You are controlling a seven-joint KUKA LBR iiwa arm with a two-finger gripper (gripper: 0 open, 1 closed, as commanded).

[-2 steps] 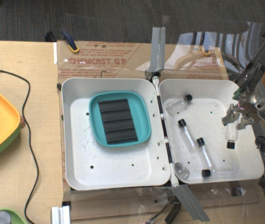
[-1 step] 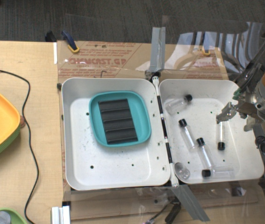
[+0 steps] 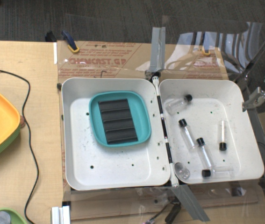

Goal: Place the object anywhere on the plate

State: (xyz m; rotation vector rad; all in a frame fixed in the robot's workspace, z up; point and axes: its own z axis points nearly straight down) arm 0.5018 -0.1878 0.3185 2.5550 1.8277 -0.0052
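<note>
A teal plate [image 3: 120,118] sits in the left bin [image 3: 76,139], bearing a dark ribbed block [image 3: 118,121]. Right of the plate, the other bin [image 3: 237,101] holds several black-capped clear tubes [image 3: 186,133]. The end effector's state cannot be told.

Looks down from above the bench at a slant, far edge of the scene toward the top of the frame. Set far enough back to take in both shallow white plastic bins [image 3: 76,139] whole, side by side across the middle and right of the frame. Takes in also the pale wooden tabletop [image 3: 34,125] at the left, the flat brown printed cardboard sheet [image 3: 104,57] just behind the bins, and a strip of dark grey carpet floor [image 3: 99,8] along the top. Faces slightly forward, away from the bottom edge.
</note>
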